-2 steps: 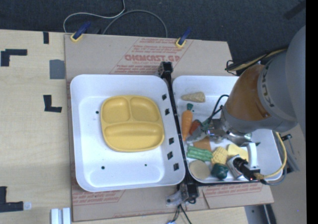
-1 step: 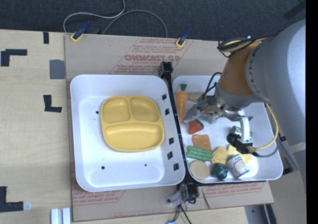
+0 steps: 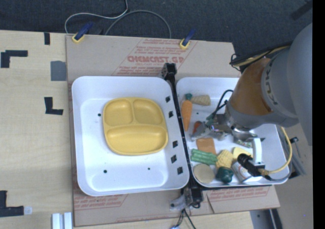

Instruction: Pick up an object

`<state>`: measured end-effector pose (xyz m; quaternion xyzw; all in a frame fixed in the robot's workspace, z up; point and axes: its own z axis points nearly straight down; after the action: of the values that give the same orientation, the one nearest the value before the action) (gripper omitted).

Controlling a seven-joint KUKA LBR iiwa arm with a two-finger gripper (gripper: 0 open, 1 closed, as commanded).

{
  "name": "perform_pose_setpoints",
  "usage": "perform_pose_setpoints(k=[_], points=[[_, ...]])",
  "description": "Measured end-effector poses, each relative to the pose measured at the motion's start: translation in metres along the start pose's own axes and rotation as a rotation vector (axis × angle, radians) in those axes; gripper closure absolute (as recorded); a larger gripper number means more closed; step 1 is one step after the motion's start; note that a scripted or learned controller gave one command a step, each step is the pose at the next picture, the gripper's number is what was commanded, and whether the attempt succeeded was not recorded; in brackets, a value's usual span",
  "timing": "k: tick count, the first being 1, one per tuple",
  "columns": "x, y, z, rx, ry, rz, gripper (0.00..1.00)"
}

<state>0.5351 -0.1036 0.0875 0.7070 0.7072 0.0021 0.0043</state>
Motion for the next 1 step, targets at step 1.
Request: perform_pose_setpoints(k=[1], points=[[-0.1124,-0.0151,-0.0866,0.002,-0.005,0.009,0.00]])
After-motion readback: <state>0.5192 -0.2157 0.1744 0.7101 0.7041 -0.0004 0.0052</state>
